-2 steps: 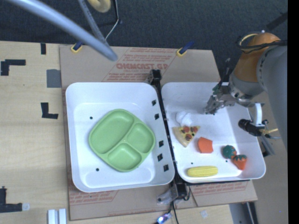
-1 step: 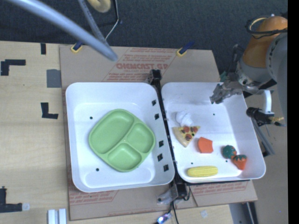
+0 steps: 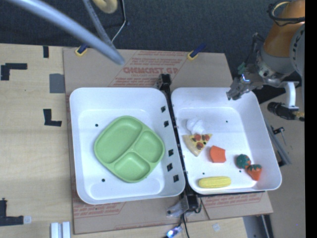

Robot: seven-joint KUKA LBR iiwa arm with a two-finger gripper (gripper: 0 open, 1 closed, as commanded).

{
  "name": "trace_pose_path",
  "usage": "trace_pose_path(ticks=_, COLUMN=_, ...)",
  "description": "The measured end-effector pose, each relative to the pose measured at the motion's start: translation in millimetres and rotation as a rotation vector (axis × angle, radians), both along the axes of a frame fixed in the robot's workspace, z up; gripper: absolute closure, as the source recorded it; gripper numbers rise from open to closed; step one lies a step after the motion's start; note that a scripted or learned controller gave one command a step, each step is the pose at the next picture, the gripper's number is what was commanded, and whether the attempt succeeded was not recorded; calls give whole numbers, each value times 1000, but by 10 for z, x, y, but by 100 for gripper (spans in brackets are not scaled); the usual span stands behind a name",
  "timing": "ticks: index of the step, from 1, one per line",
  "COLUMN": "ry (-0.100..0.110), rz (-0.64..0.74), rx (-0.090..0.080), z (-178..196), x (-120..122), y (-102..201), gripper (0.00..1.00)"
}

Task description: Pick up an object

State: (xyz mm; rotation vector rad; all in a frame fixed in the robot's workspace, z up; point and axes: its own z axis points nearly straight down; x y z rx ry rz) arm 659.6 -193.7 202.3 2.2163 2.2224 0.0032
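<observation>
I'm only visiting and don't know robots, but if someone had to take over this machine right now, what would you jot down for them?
Hand: at the far right corner of the right white bin, above its rim, holding nothing that can be seen.
Right bin: toy pizza slice, orange block, yellow corn cob, small dark green item, small red item, small white item.
Left white bin: green divided plate.
Done: nothing picked up.
Left: lower onto one object, grip, lift.

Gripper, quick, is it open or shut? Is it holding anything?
Gripper: at the right bin's top right corner, above the toys; whether it is open or shut cannot be told, and nothing shows between its tips.
</observation>
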Motion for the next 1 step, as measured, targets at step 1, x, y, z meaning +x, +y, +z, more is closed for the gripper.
trace_pose_path(ticks=1, ry=2, rz=-1, rx=1, z=223, x=6, y=8, gripper=100)
